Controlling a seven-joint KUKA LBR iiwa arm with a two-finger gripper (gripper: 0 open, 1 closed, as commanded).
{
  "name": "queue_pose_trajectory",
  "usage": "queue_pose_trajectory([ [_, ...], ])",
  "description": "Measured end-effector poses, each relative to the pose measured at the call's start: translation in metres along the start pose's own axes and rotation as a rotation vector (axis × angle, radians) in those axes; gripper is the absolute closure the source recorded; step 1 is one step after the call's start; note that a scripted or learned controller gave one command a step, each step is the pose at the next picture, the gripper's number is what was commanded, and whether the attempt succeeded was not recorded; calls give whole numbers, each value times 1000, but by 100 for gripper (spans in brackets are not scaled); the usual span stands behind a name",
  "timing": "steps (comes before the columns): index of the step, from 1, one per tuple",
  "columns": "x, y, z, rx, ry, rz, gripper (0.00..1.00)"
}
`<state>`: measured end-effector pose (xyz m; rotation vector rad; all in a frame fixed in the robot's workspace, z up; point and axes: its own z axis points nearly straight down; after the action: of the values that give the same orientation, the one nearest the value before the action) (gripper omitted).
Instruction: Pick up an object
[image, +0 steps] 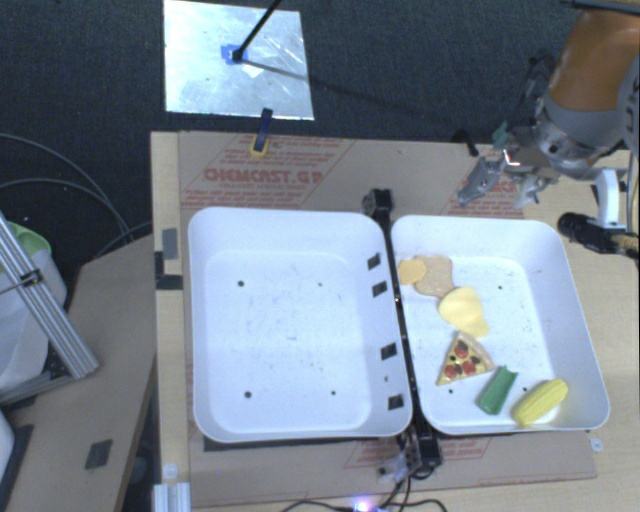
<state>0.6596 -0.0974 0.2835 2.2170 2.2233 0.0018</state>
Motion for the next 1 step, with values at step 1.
queue_pose_trajectory([
  [1, 54, -125, 93, 19, 5, 1, 0],
])
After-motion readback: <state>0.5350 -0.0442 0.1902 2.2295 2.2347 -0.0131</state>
